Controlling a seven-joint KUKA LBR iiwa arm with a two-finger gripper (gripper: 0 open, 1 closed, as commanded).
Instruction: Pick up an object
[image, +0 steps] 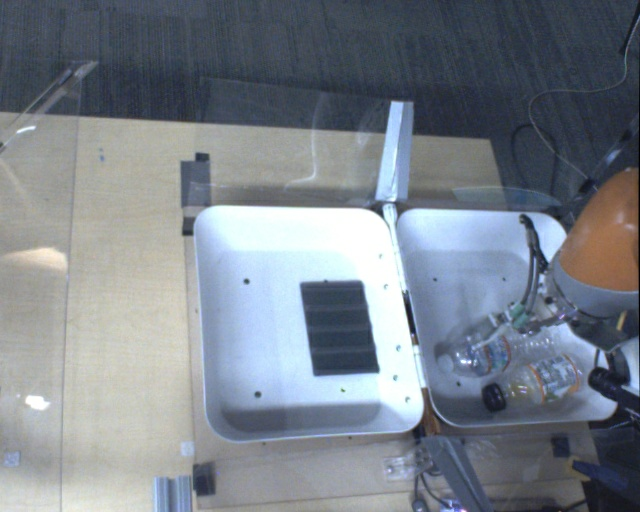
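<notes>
A light wooden bench top (120, 330) fills most of the view, with a dark grey carpeted floor (300, 50) beyond its far edge. Clear plastic sheeting (40, 250) lies across the bench's left side, catching soft glare.

One fixed overhead camera looks slantwise down on both bins (215, 300).
</notes>
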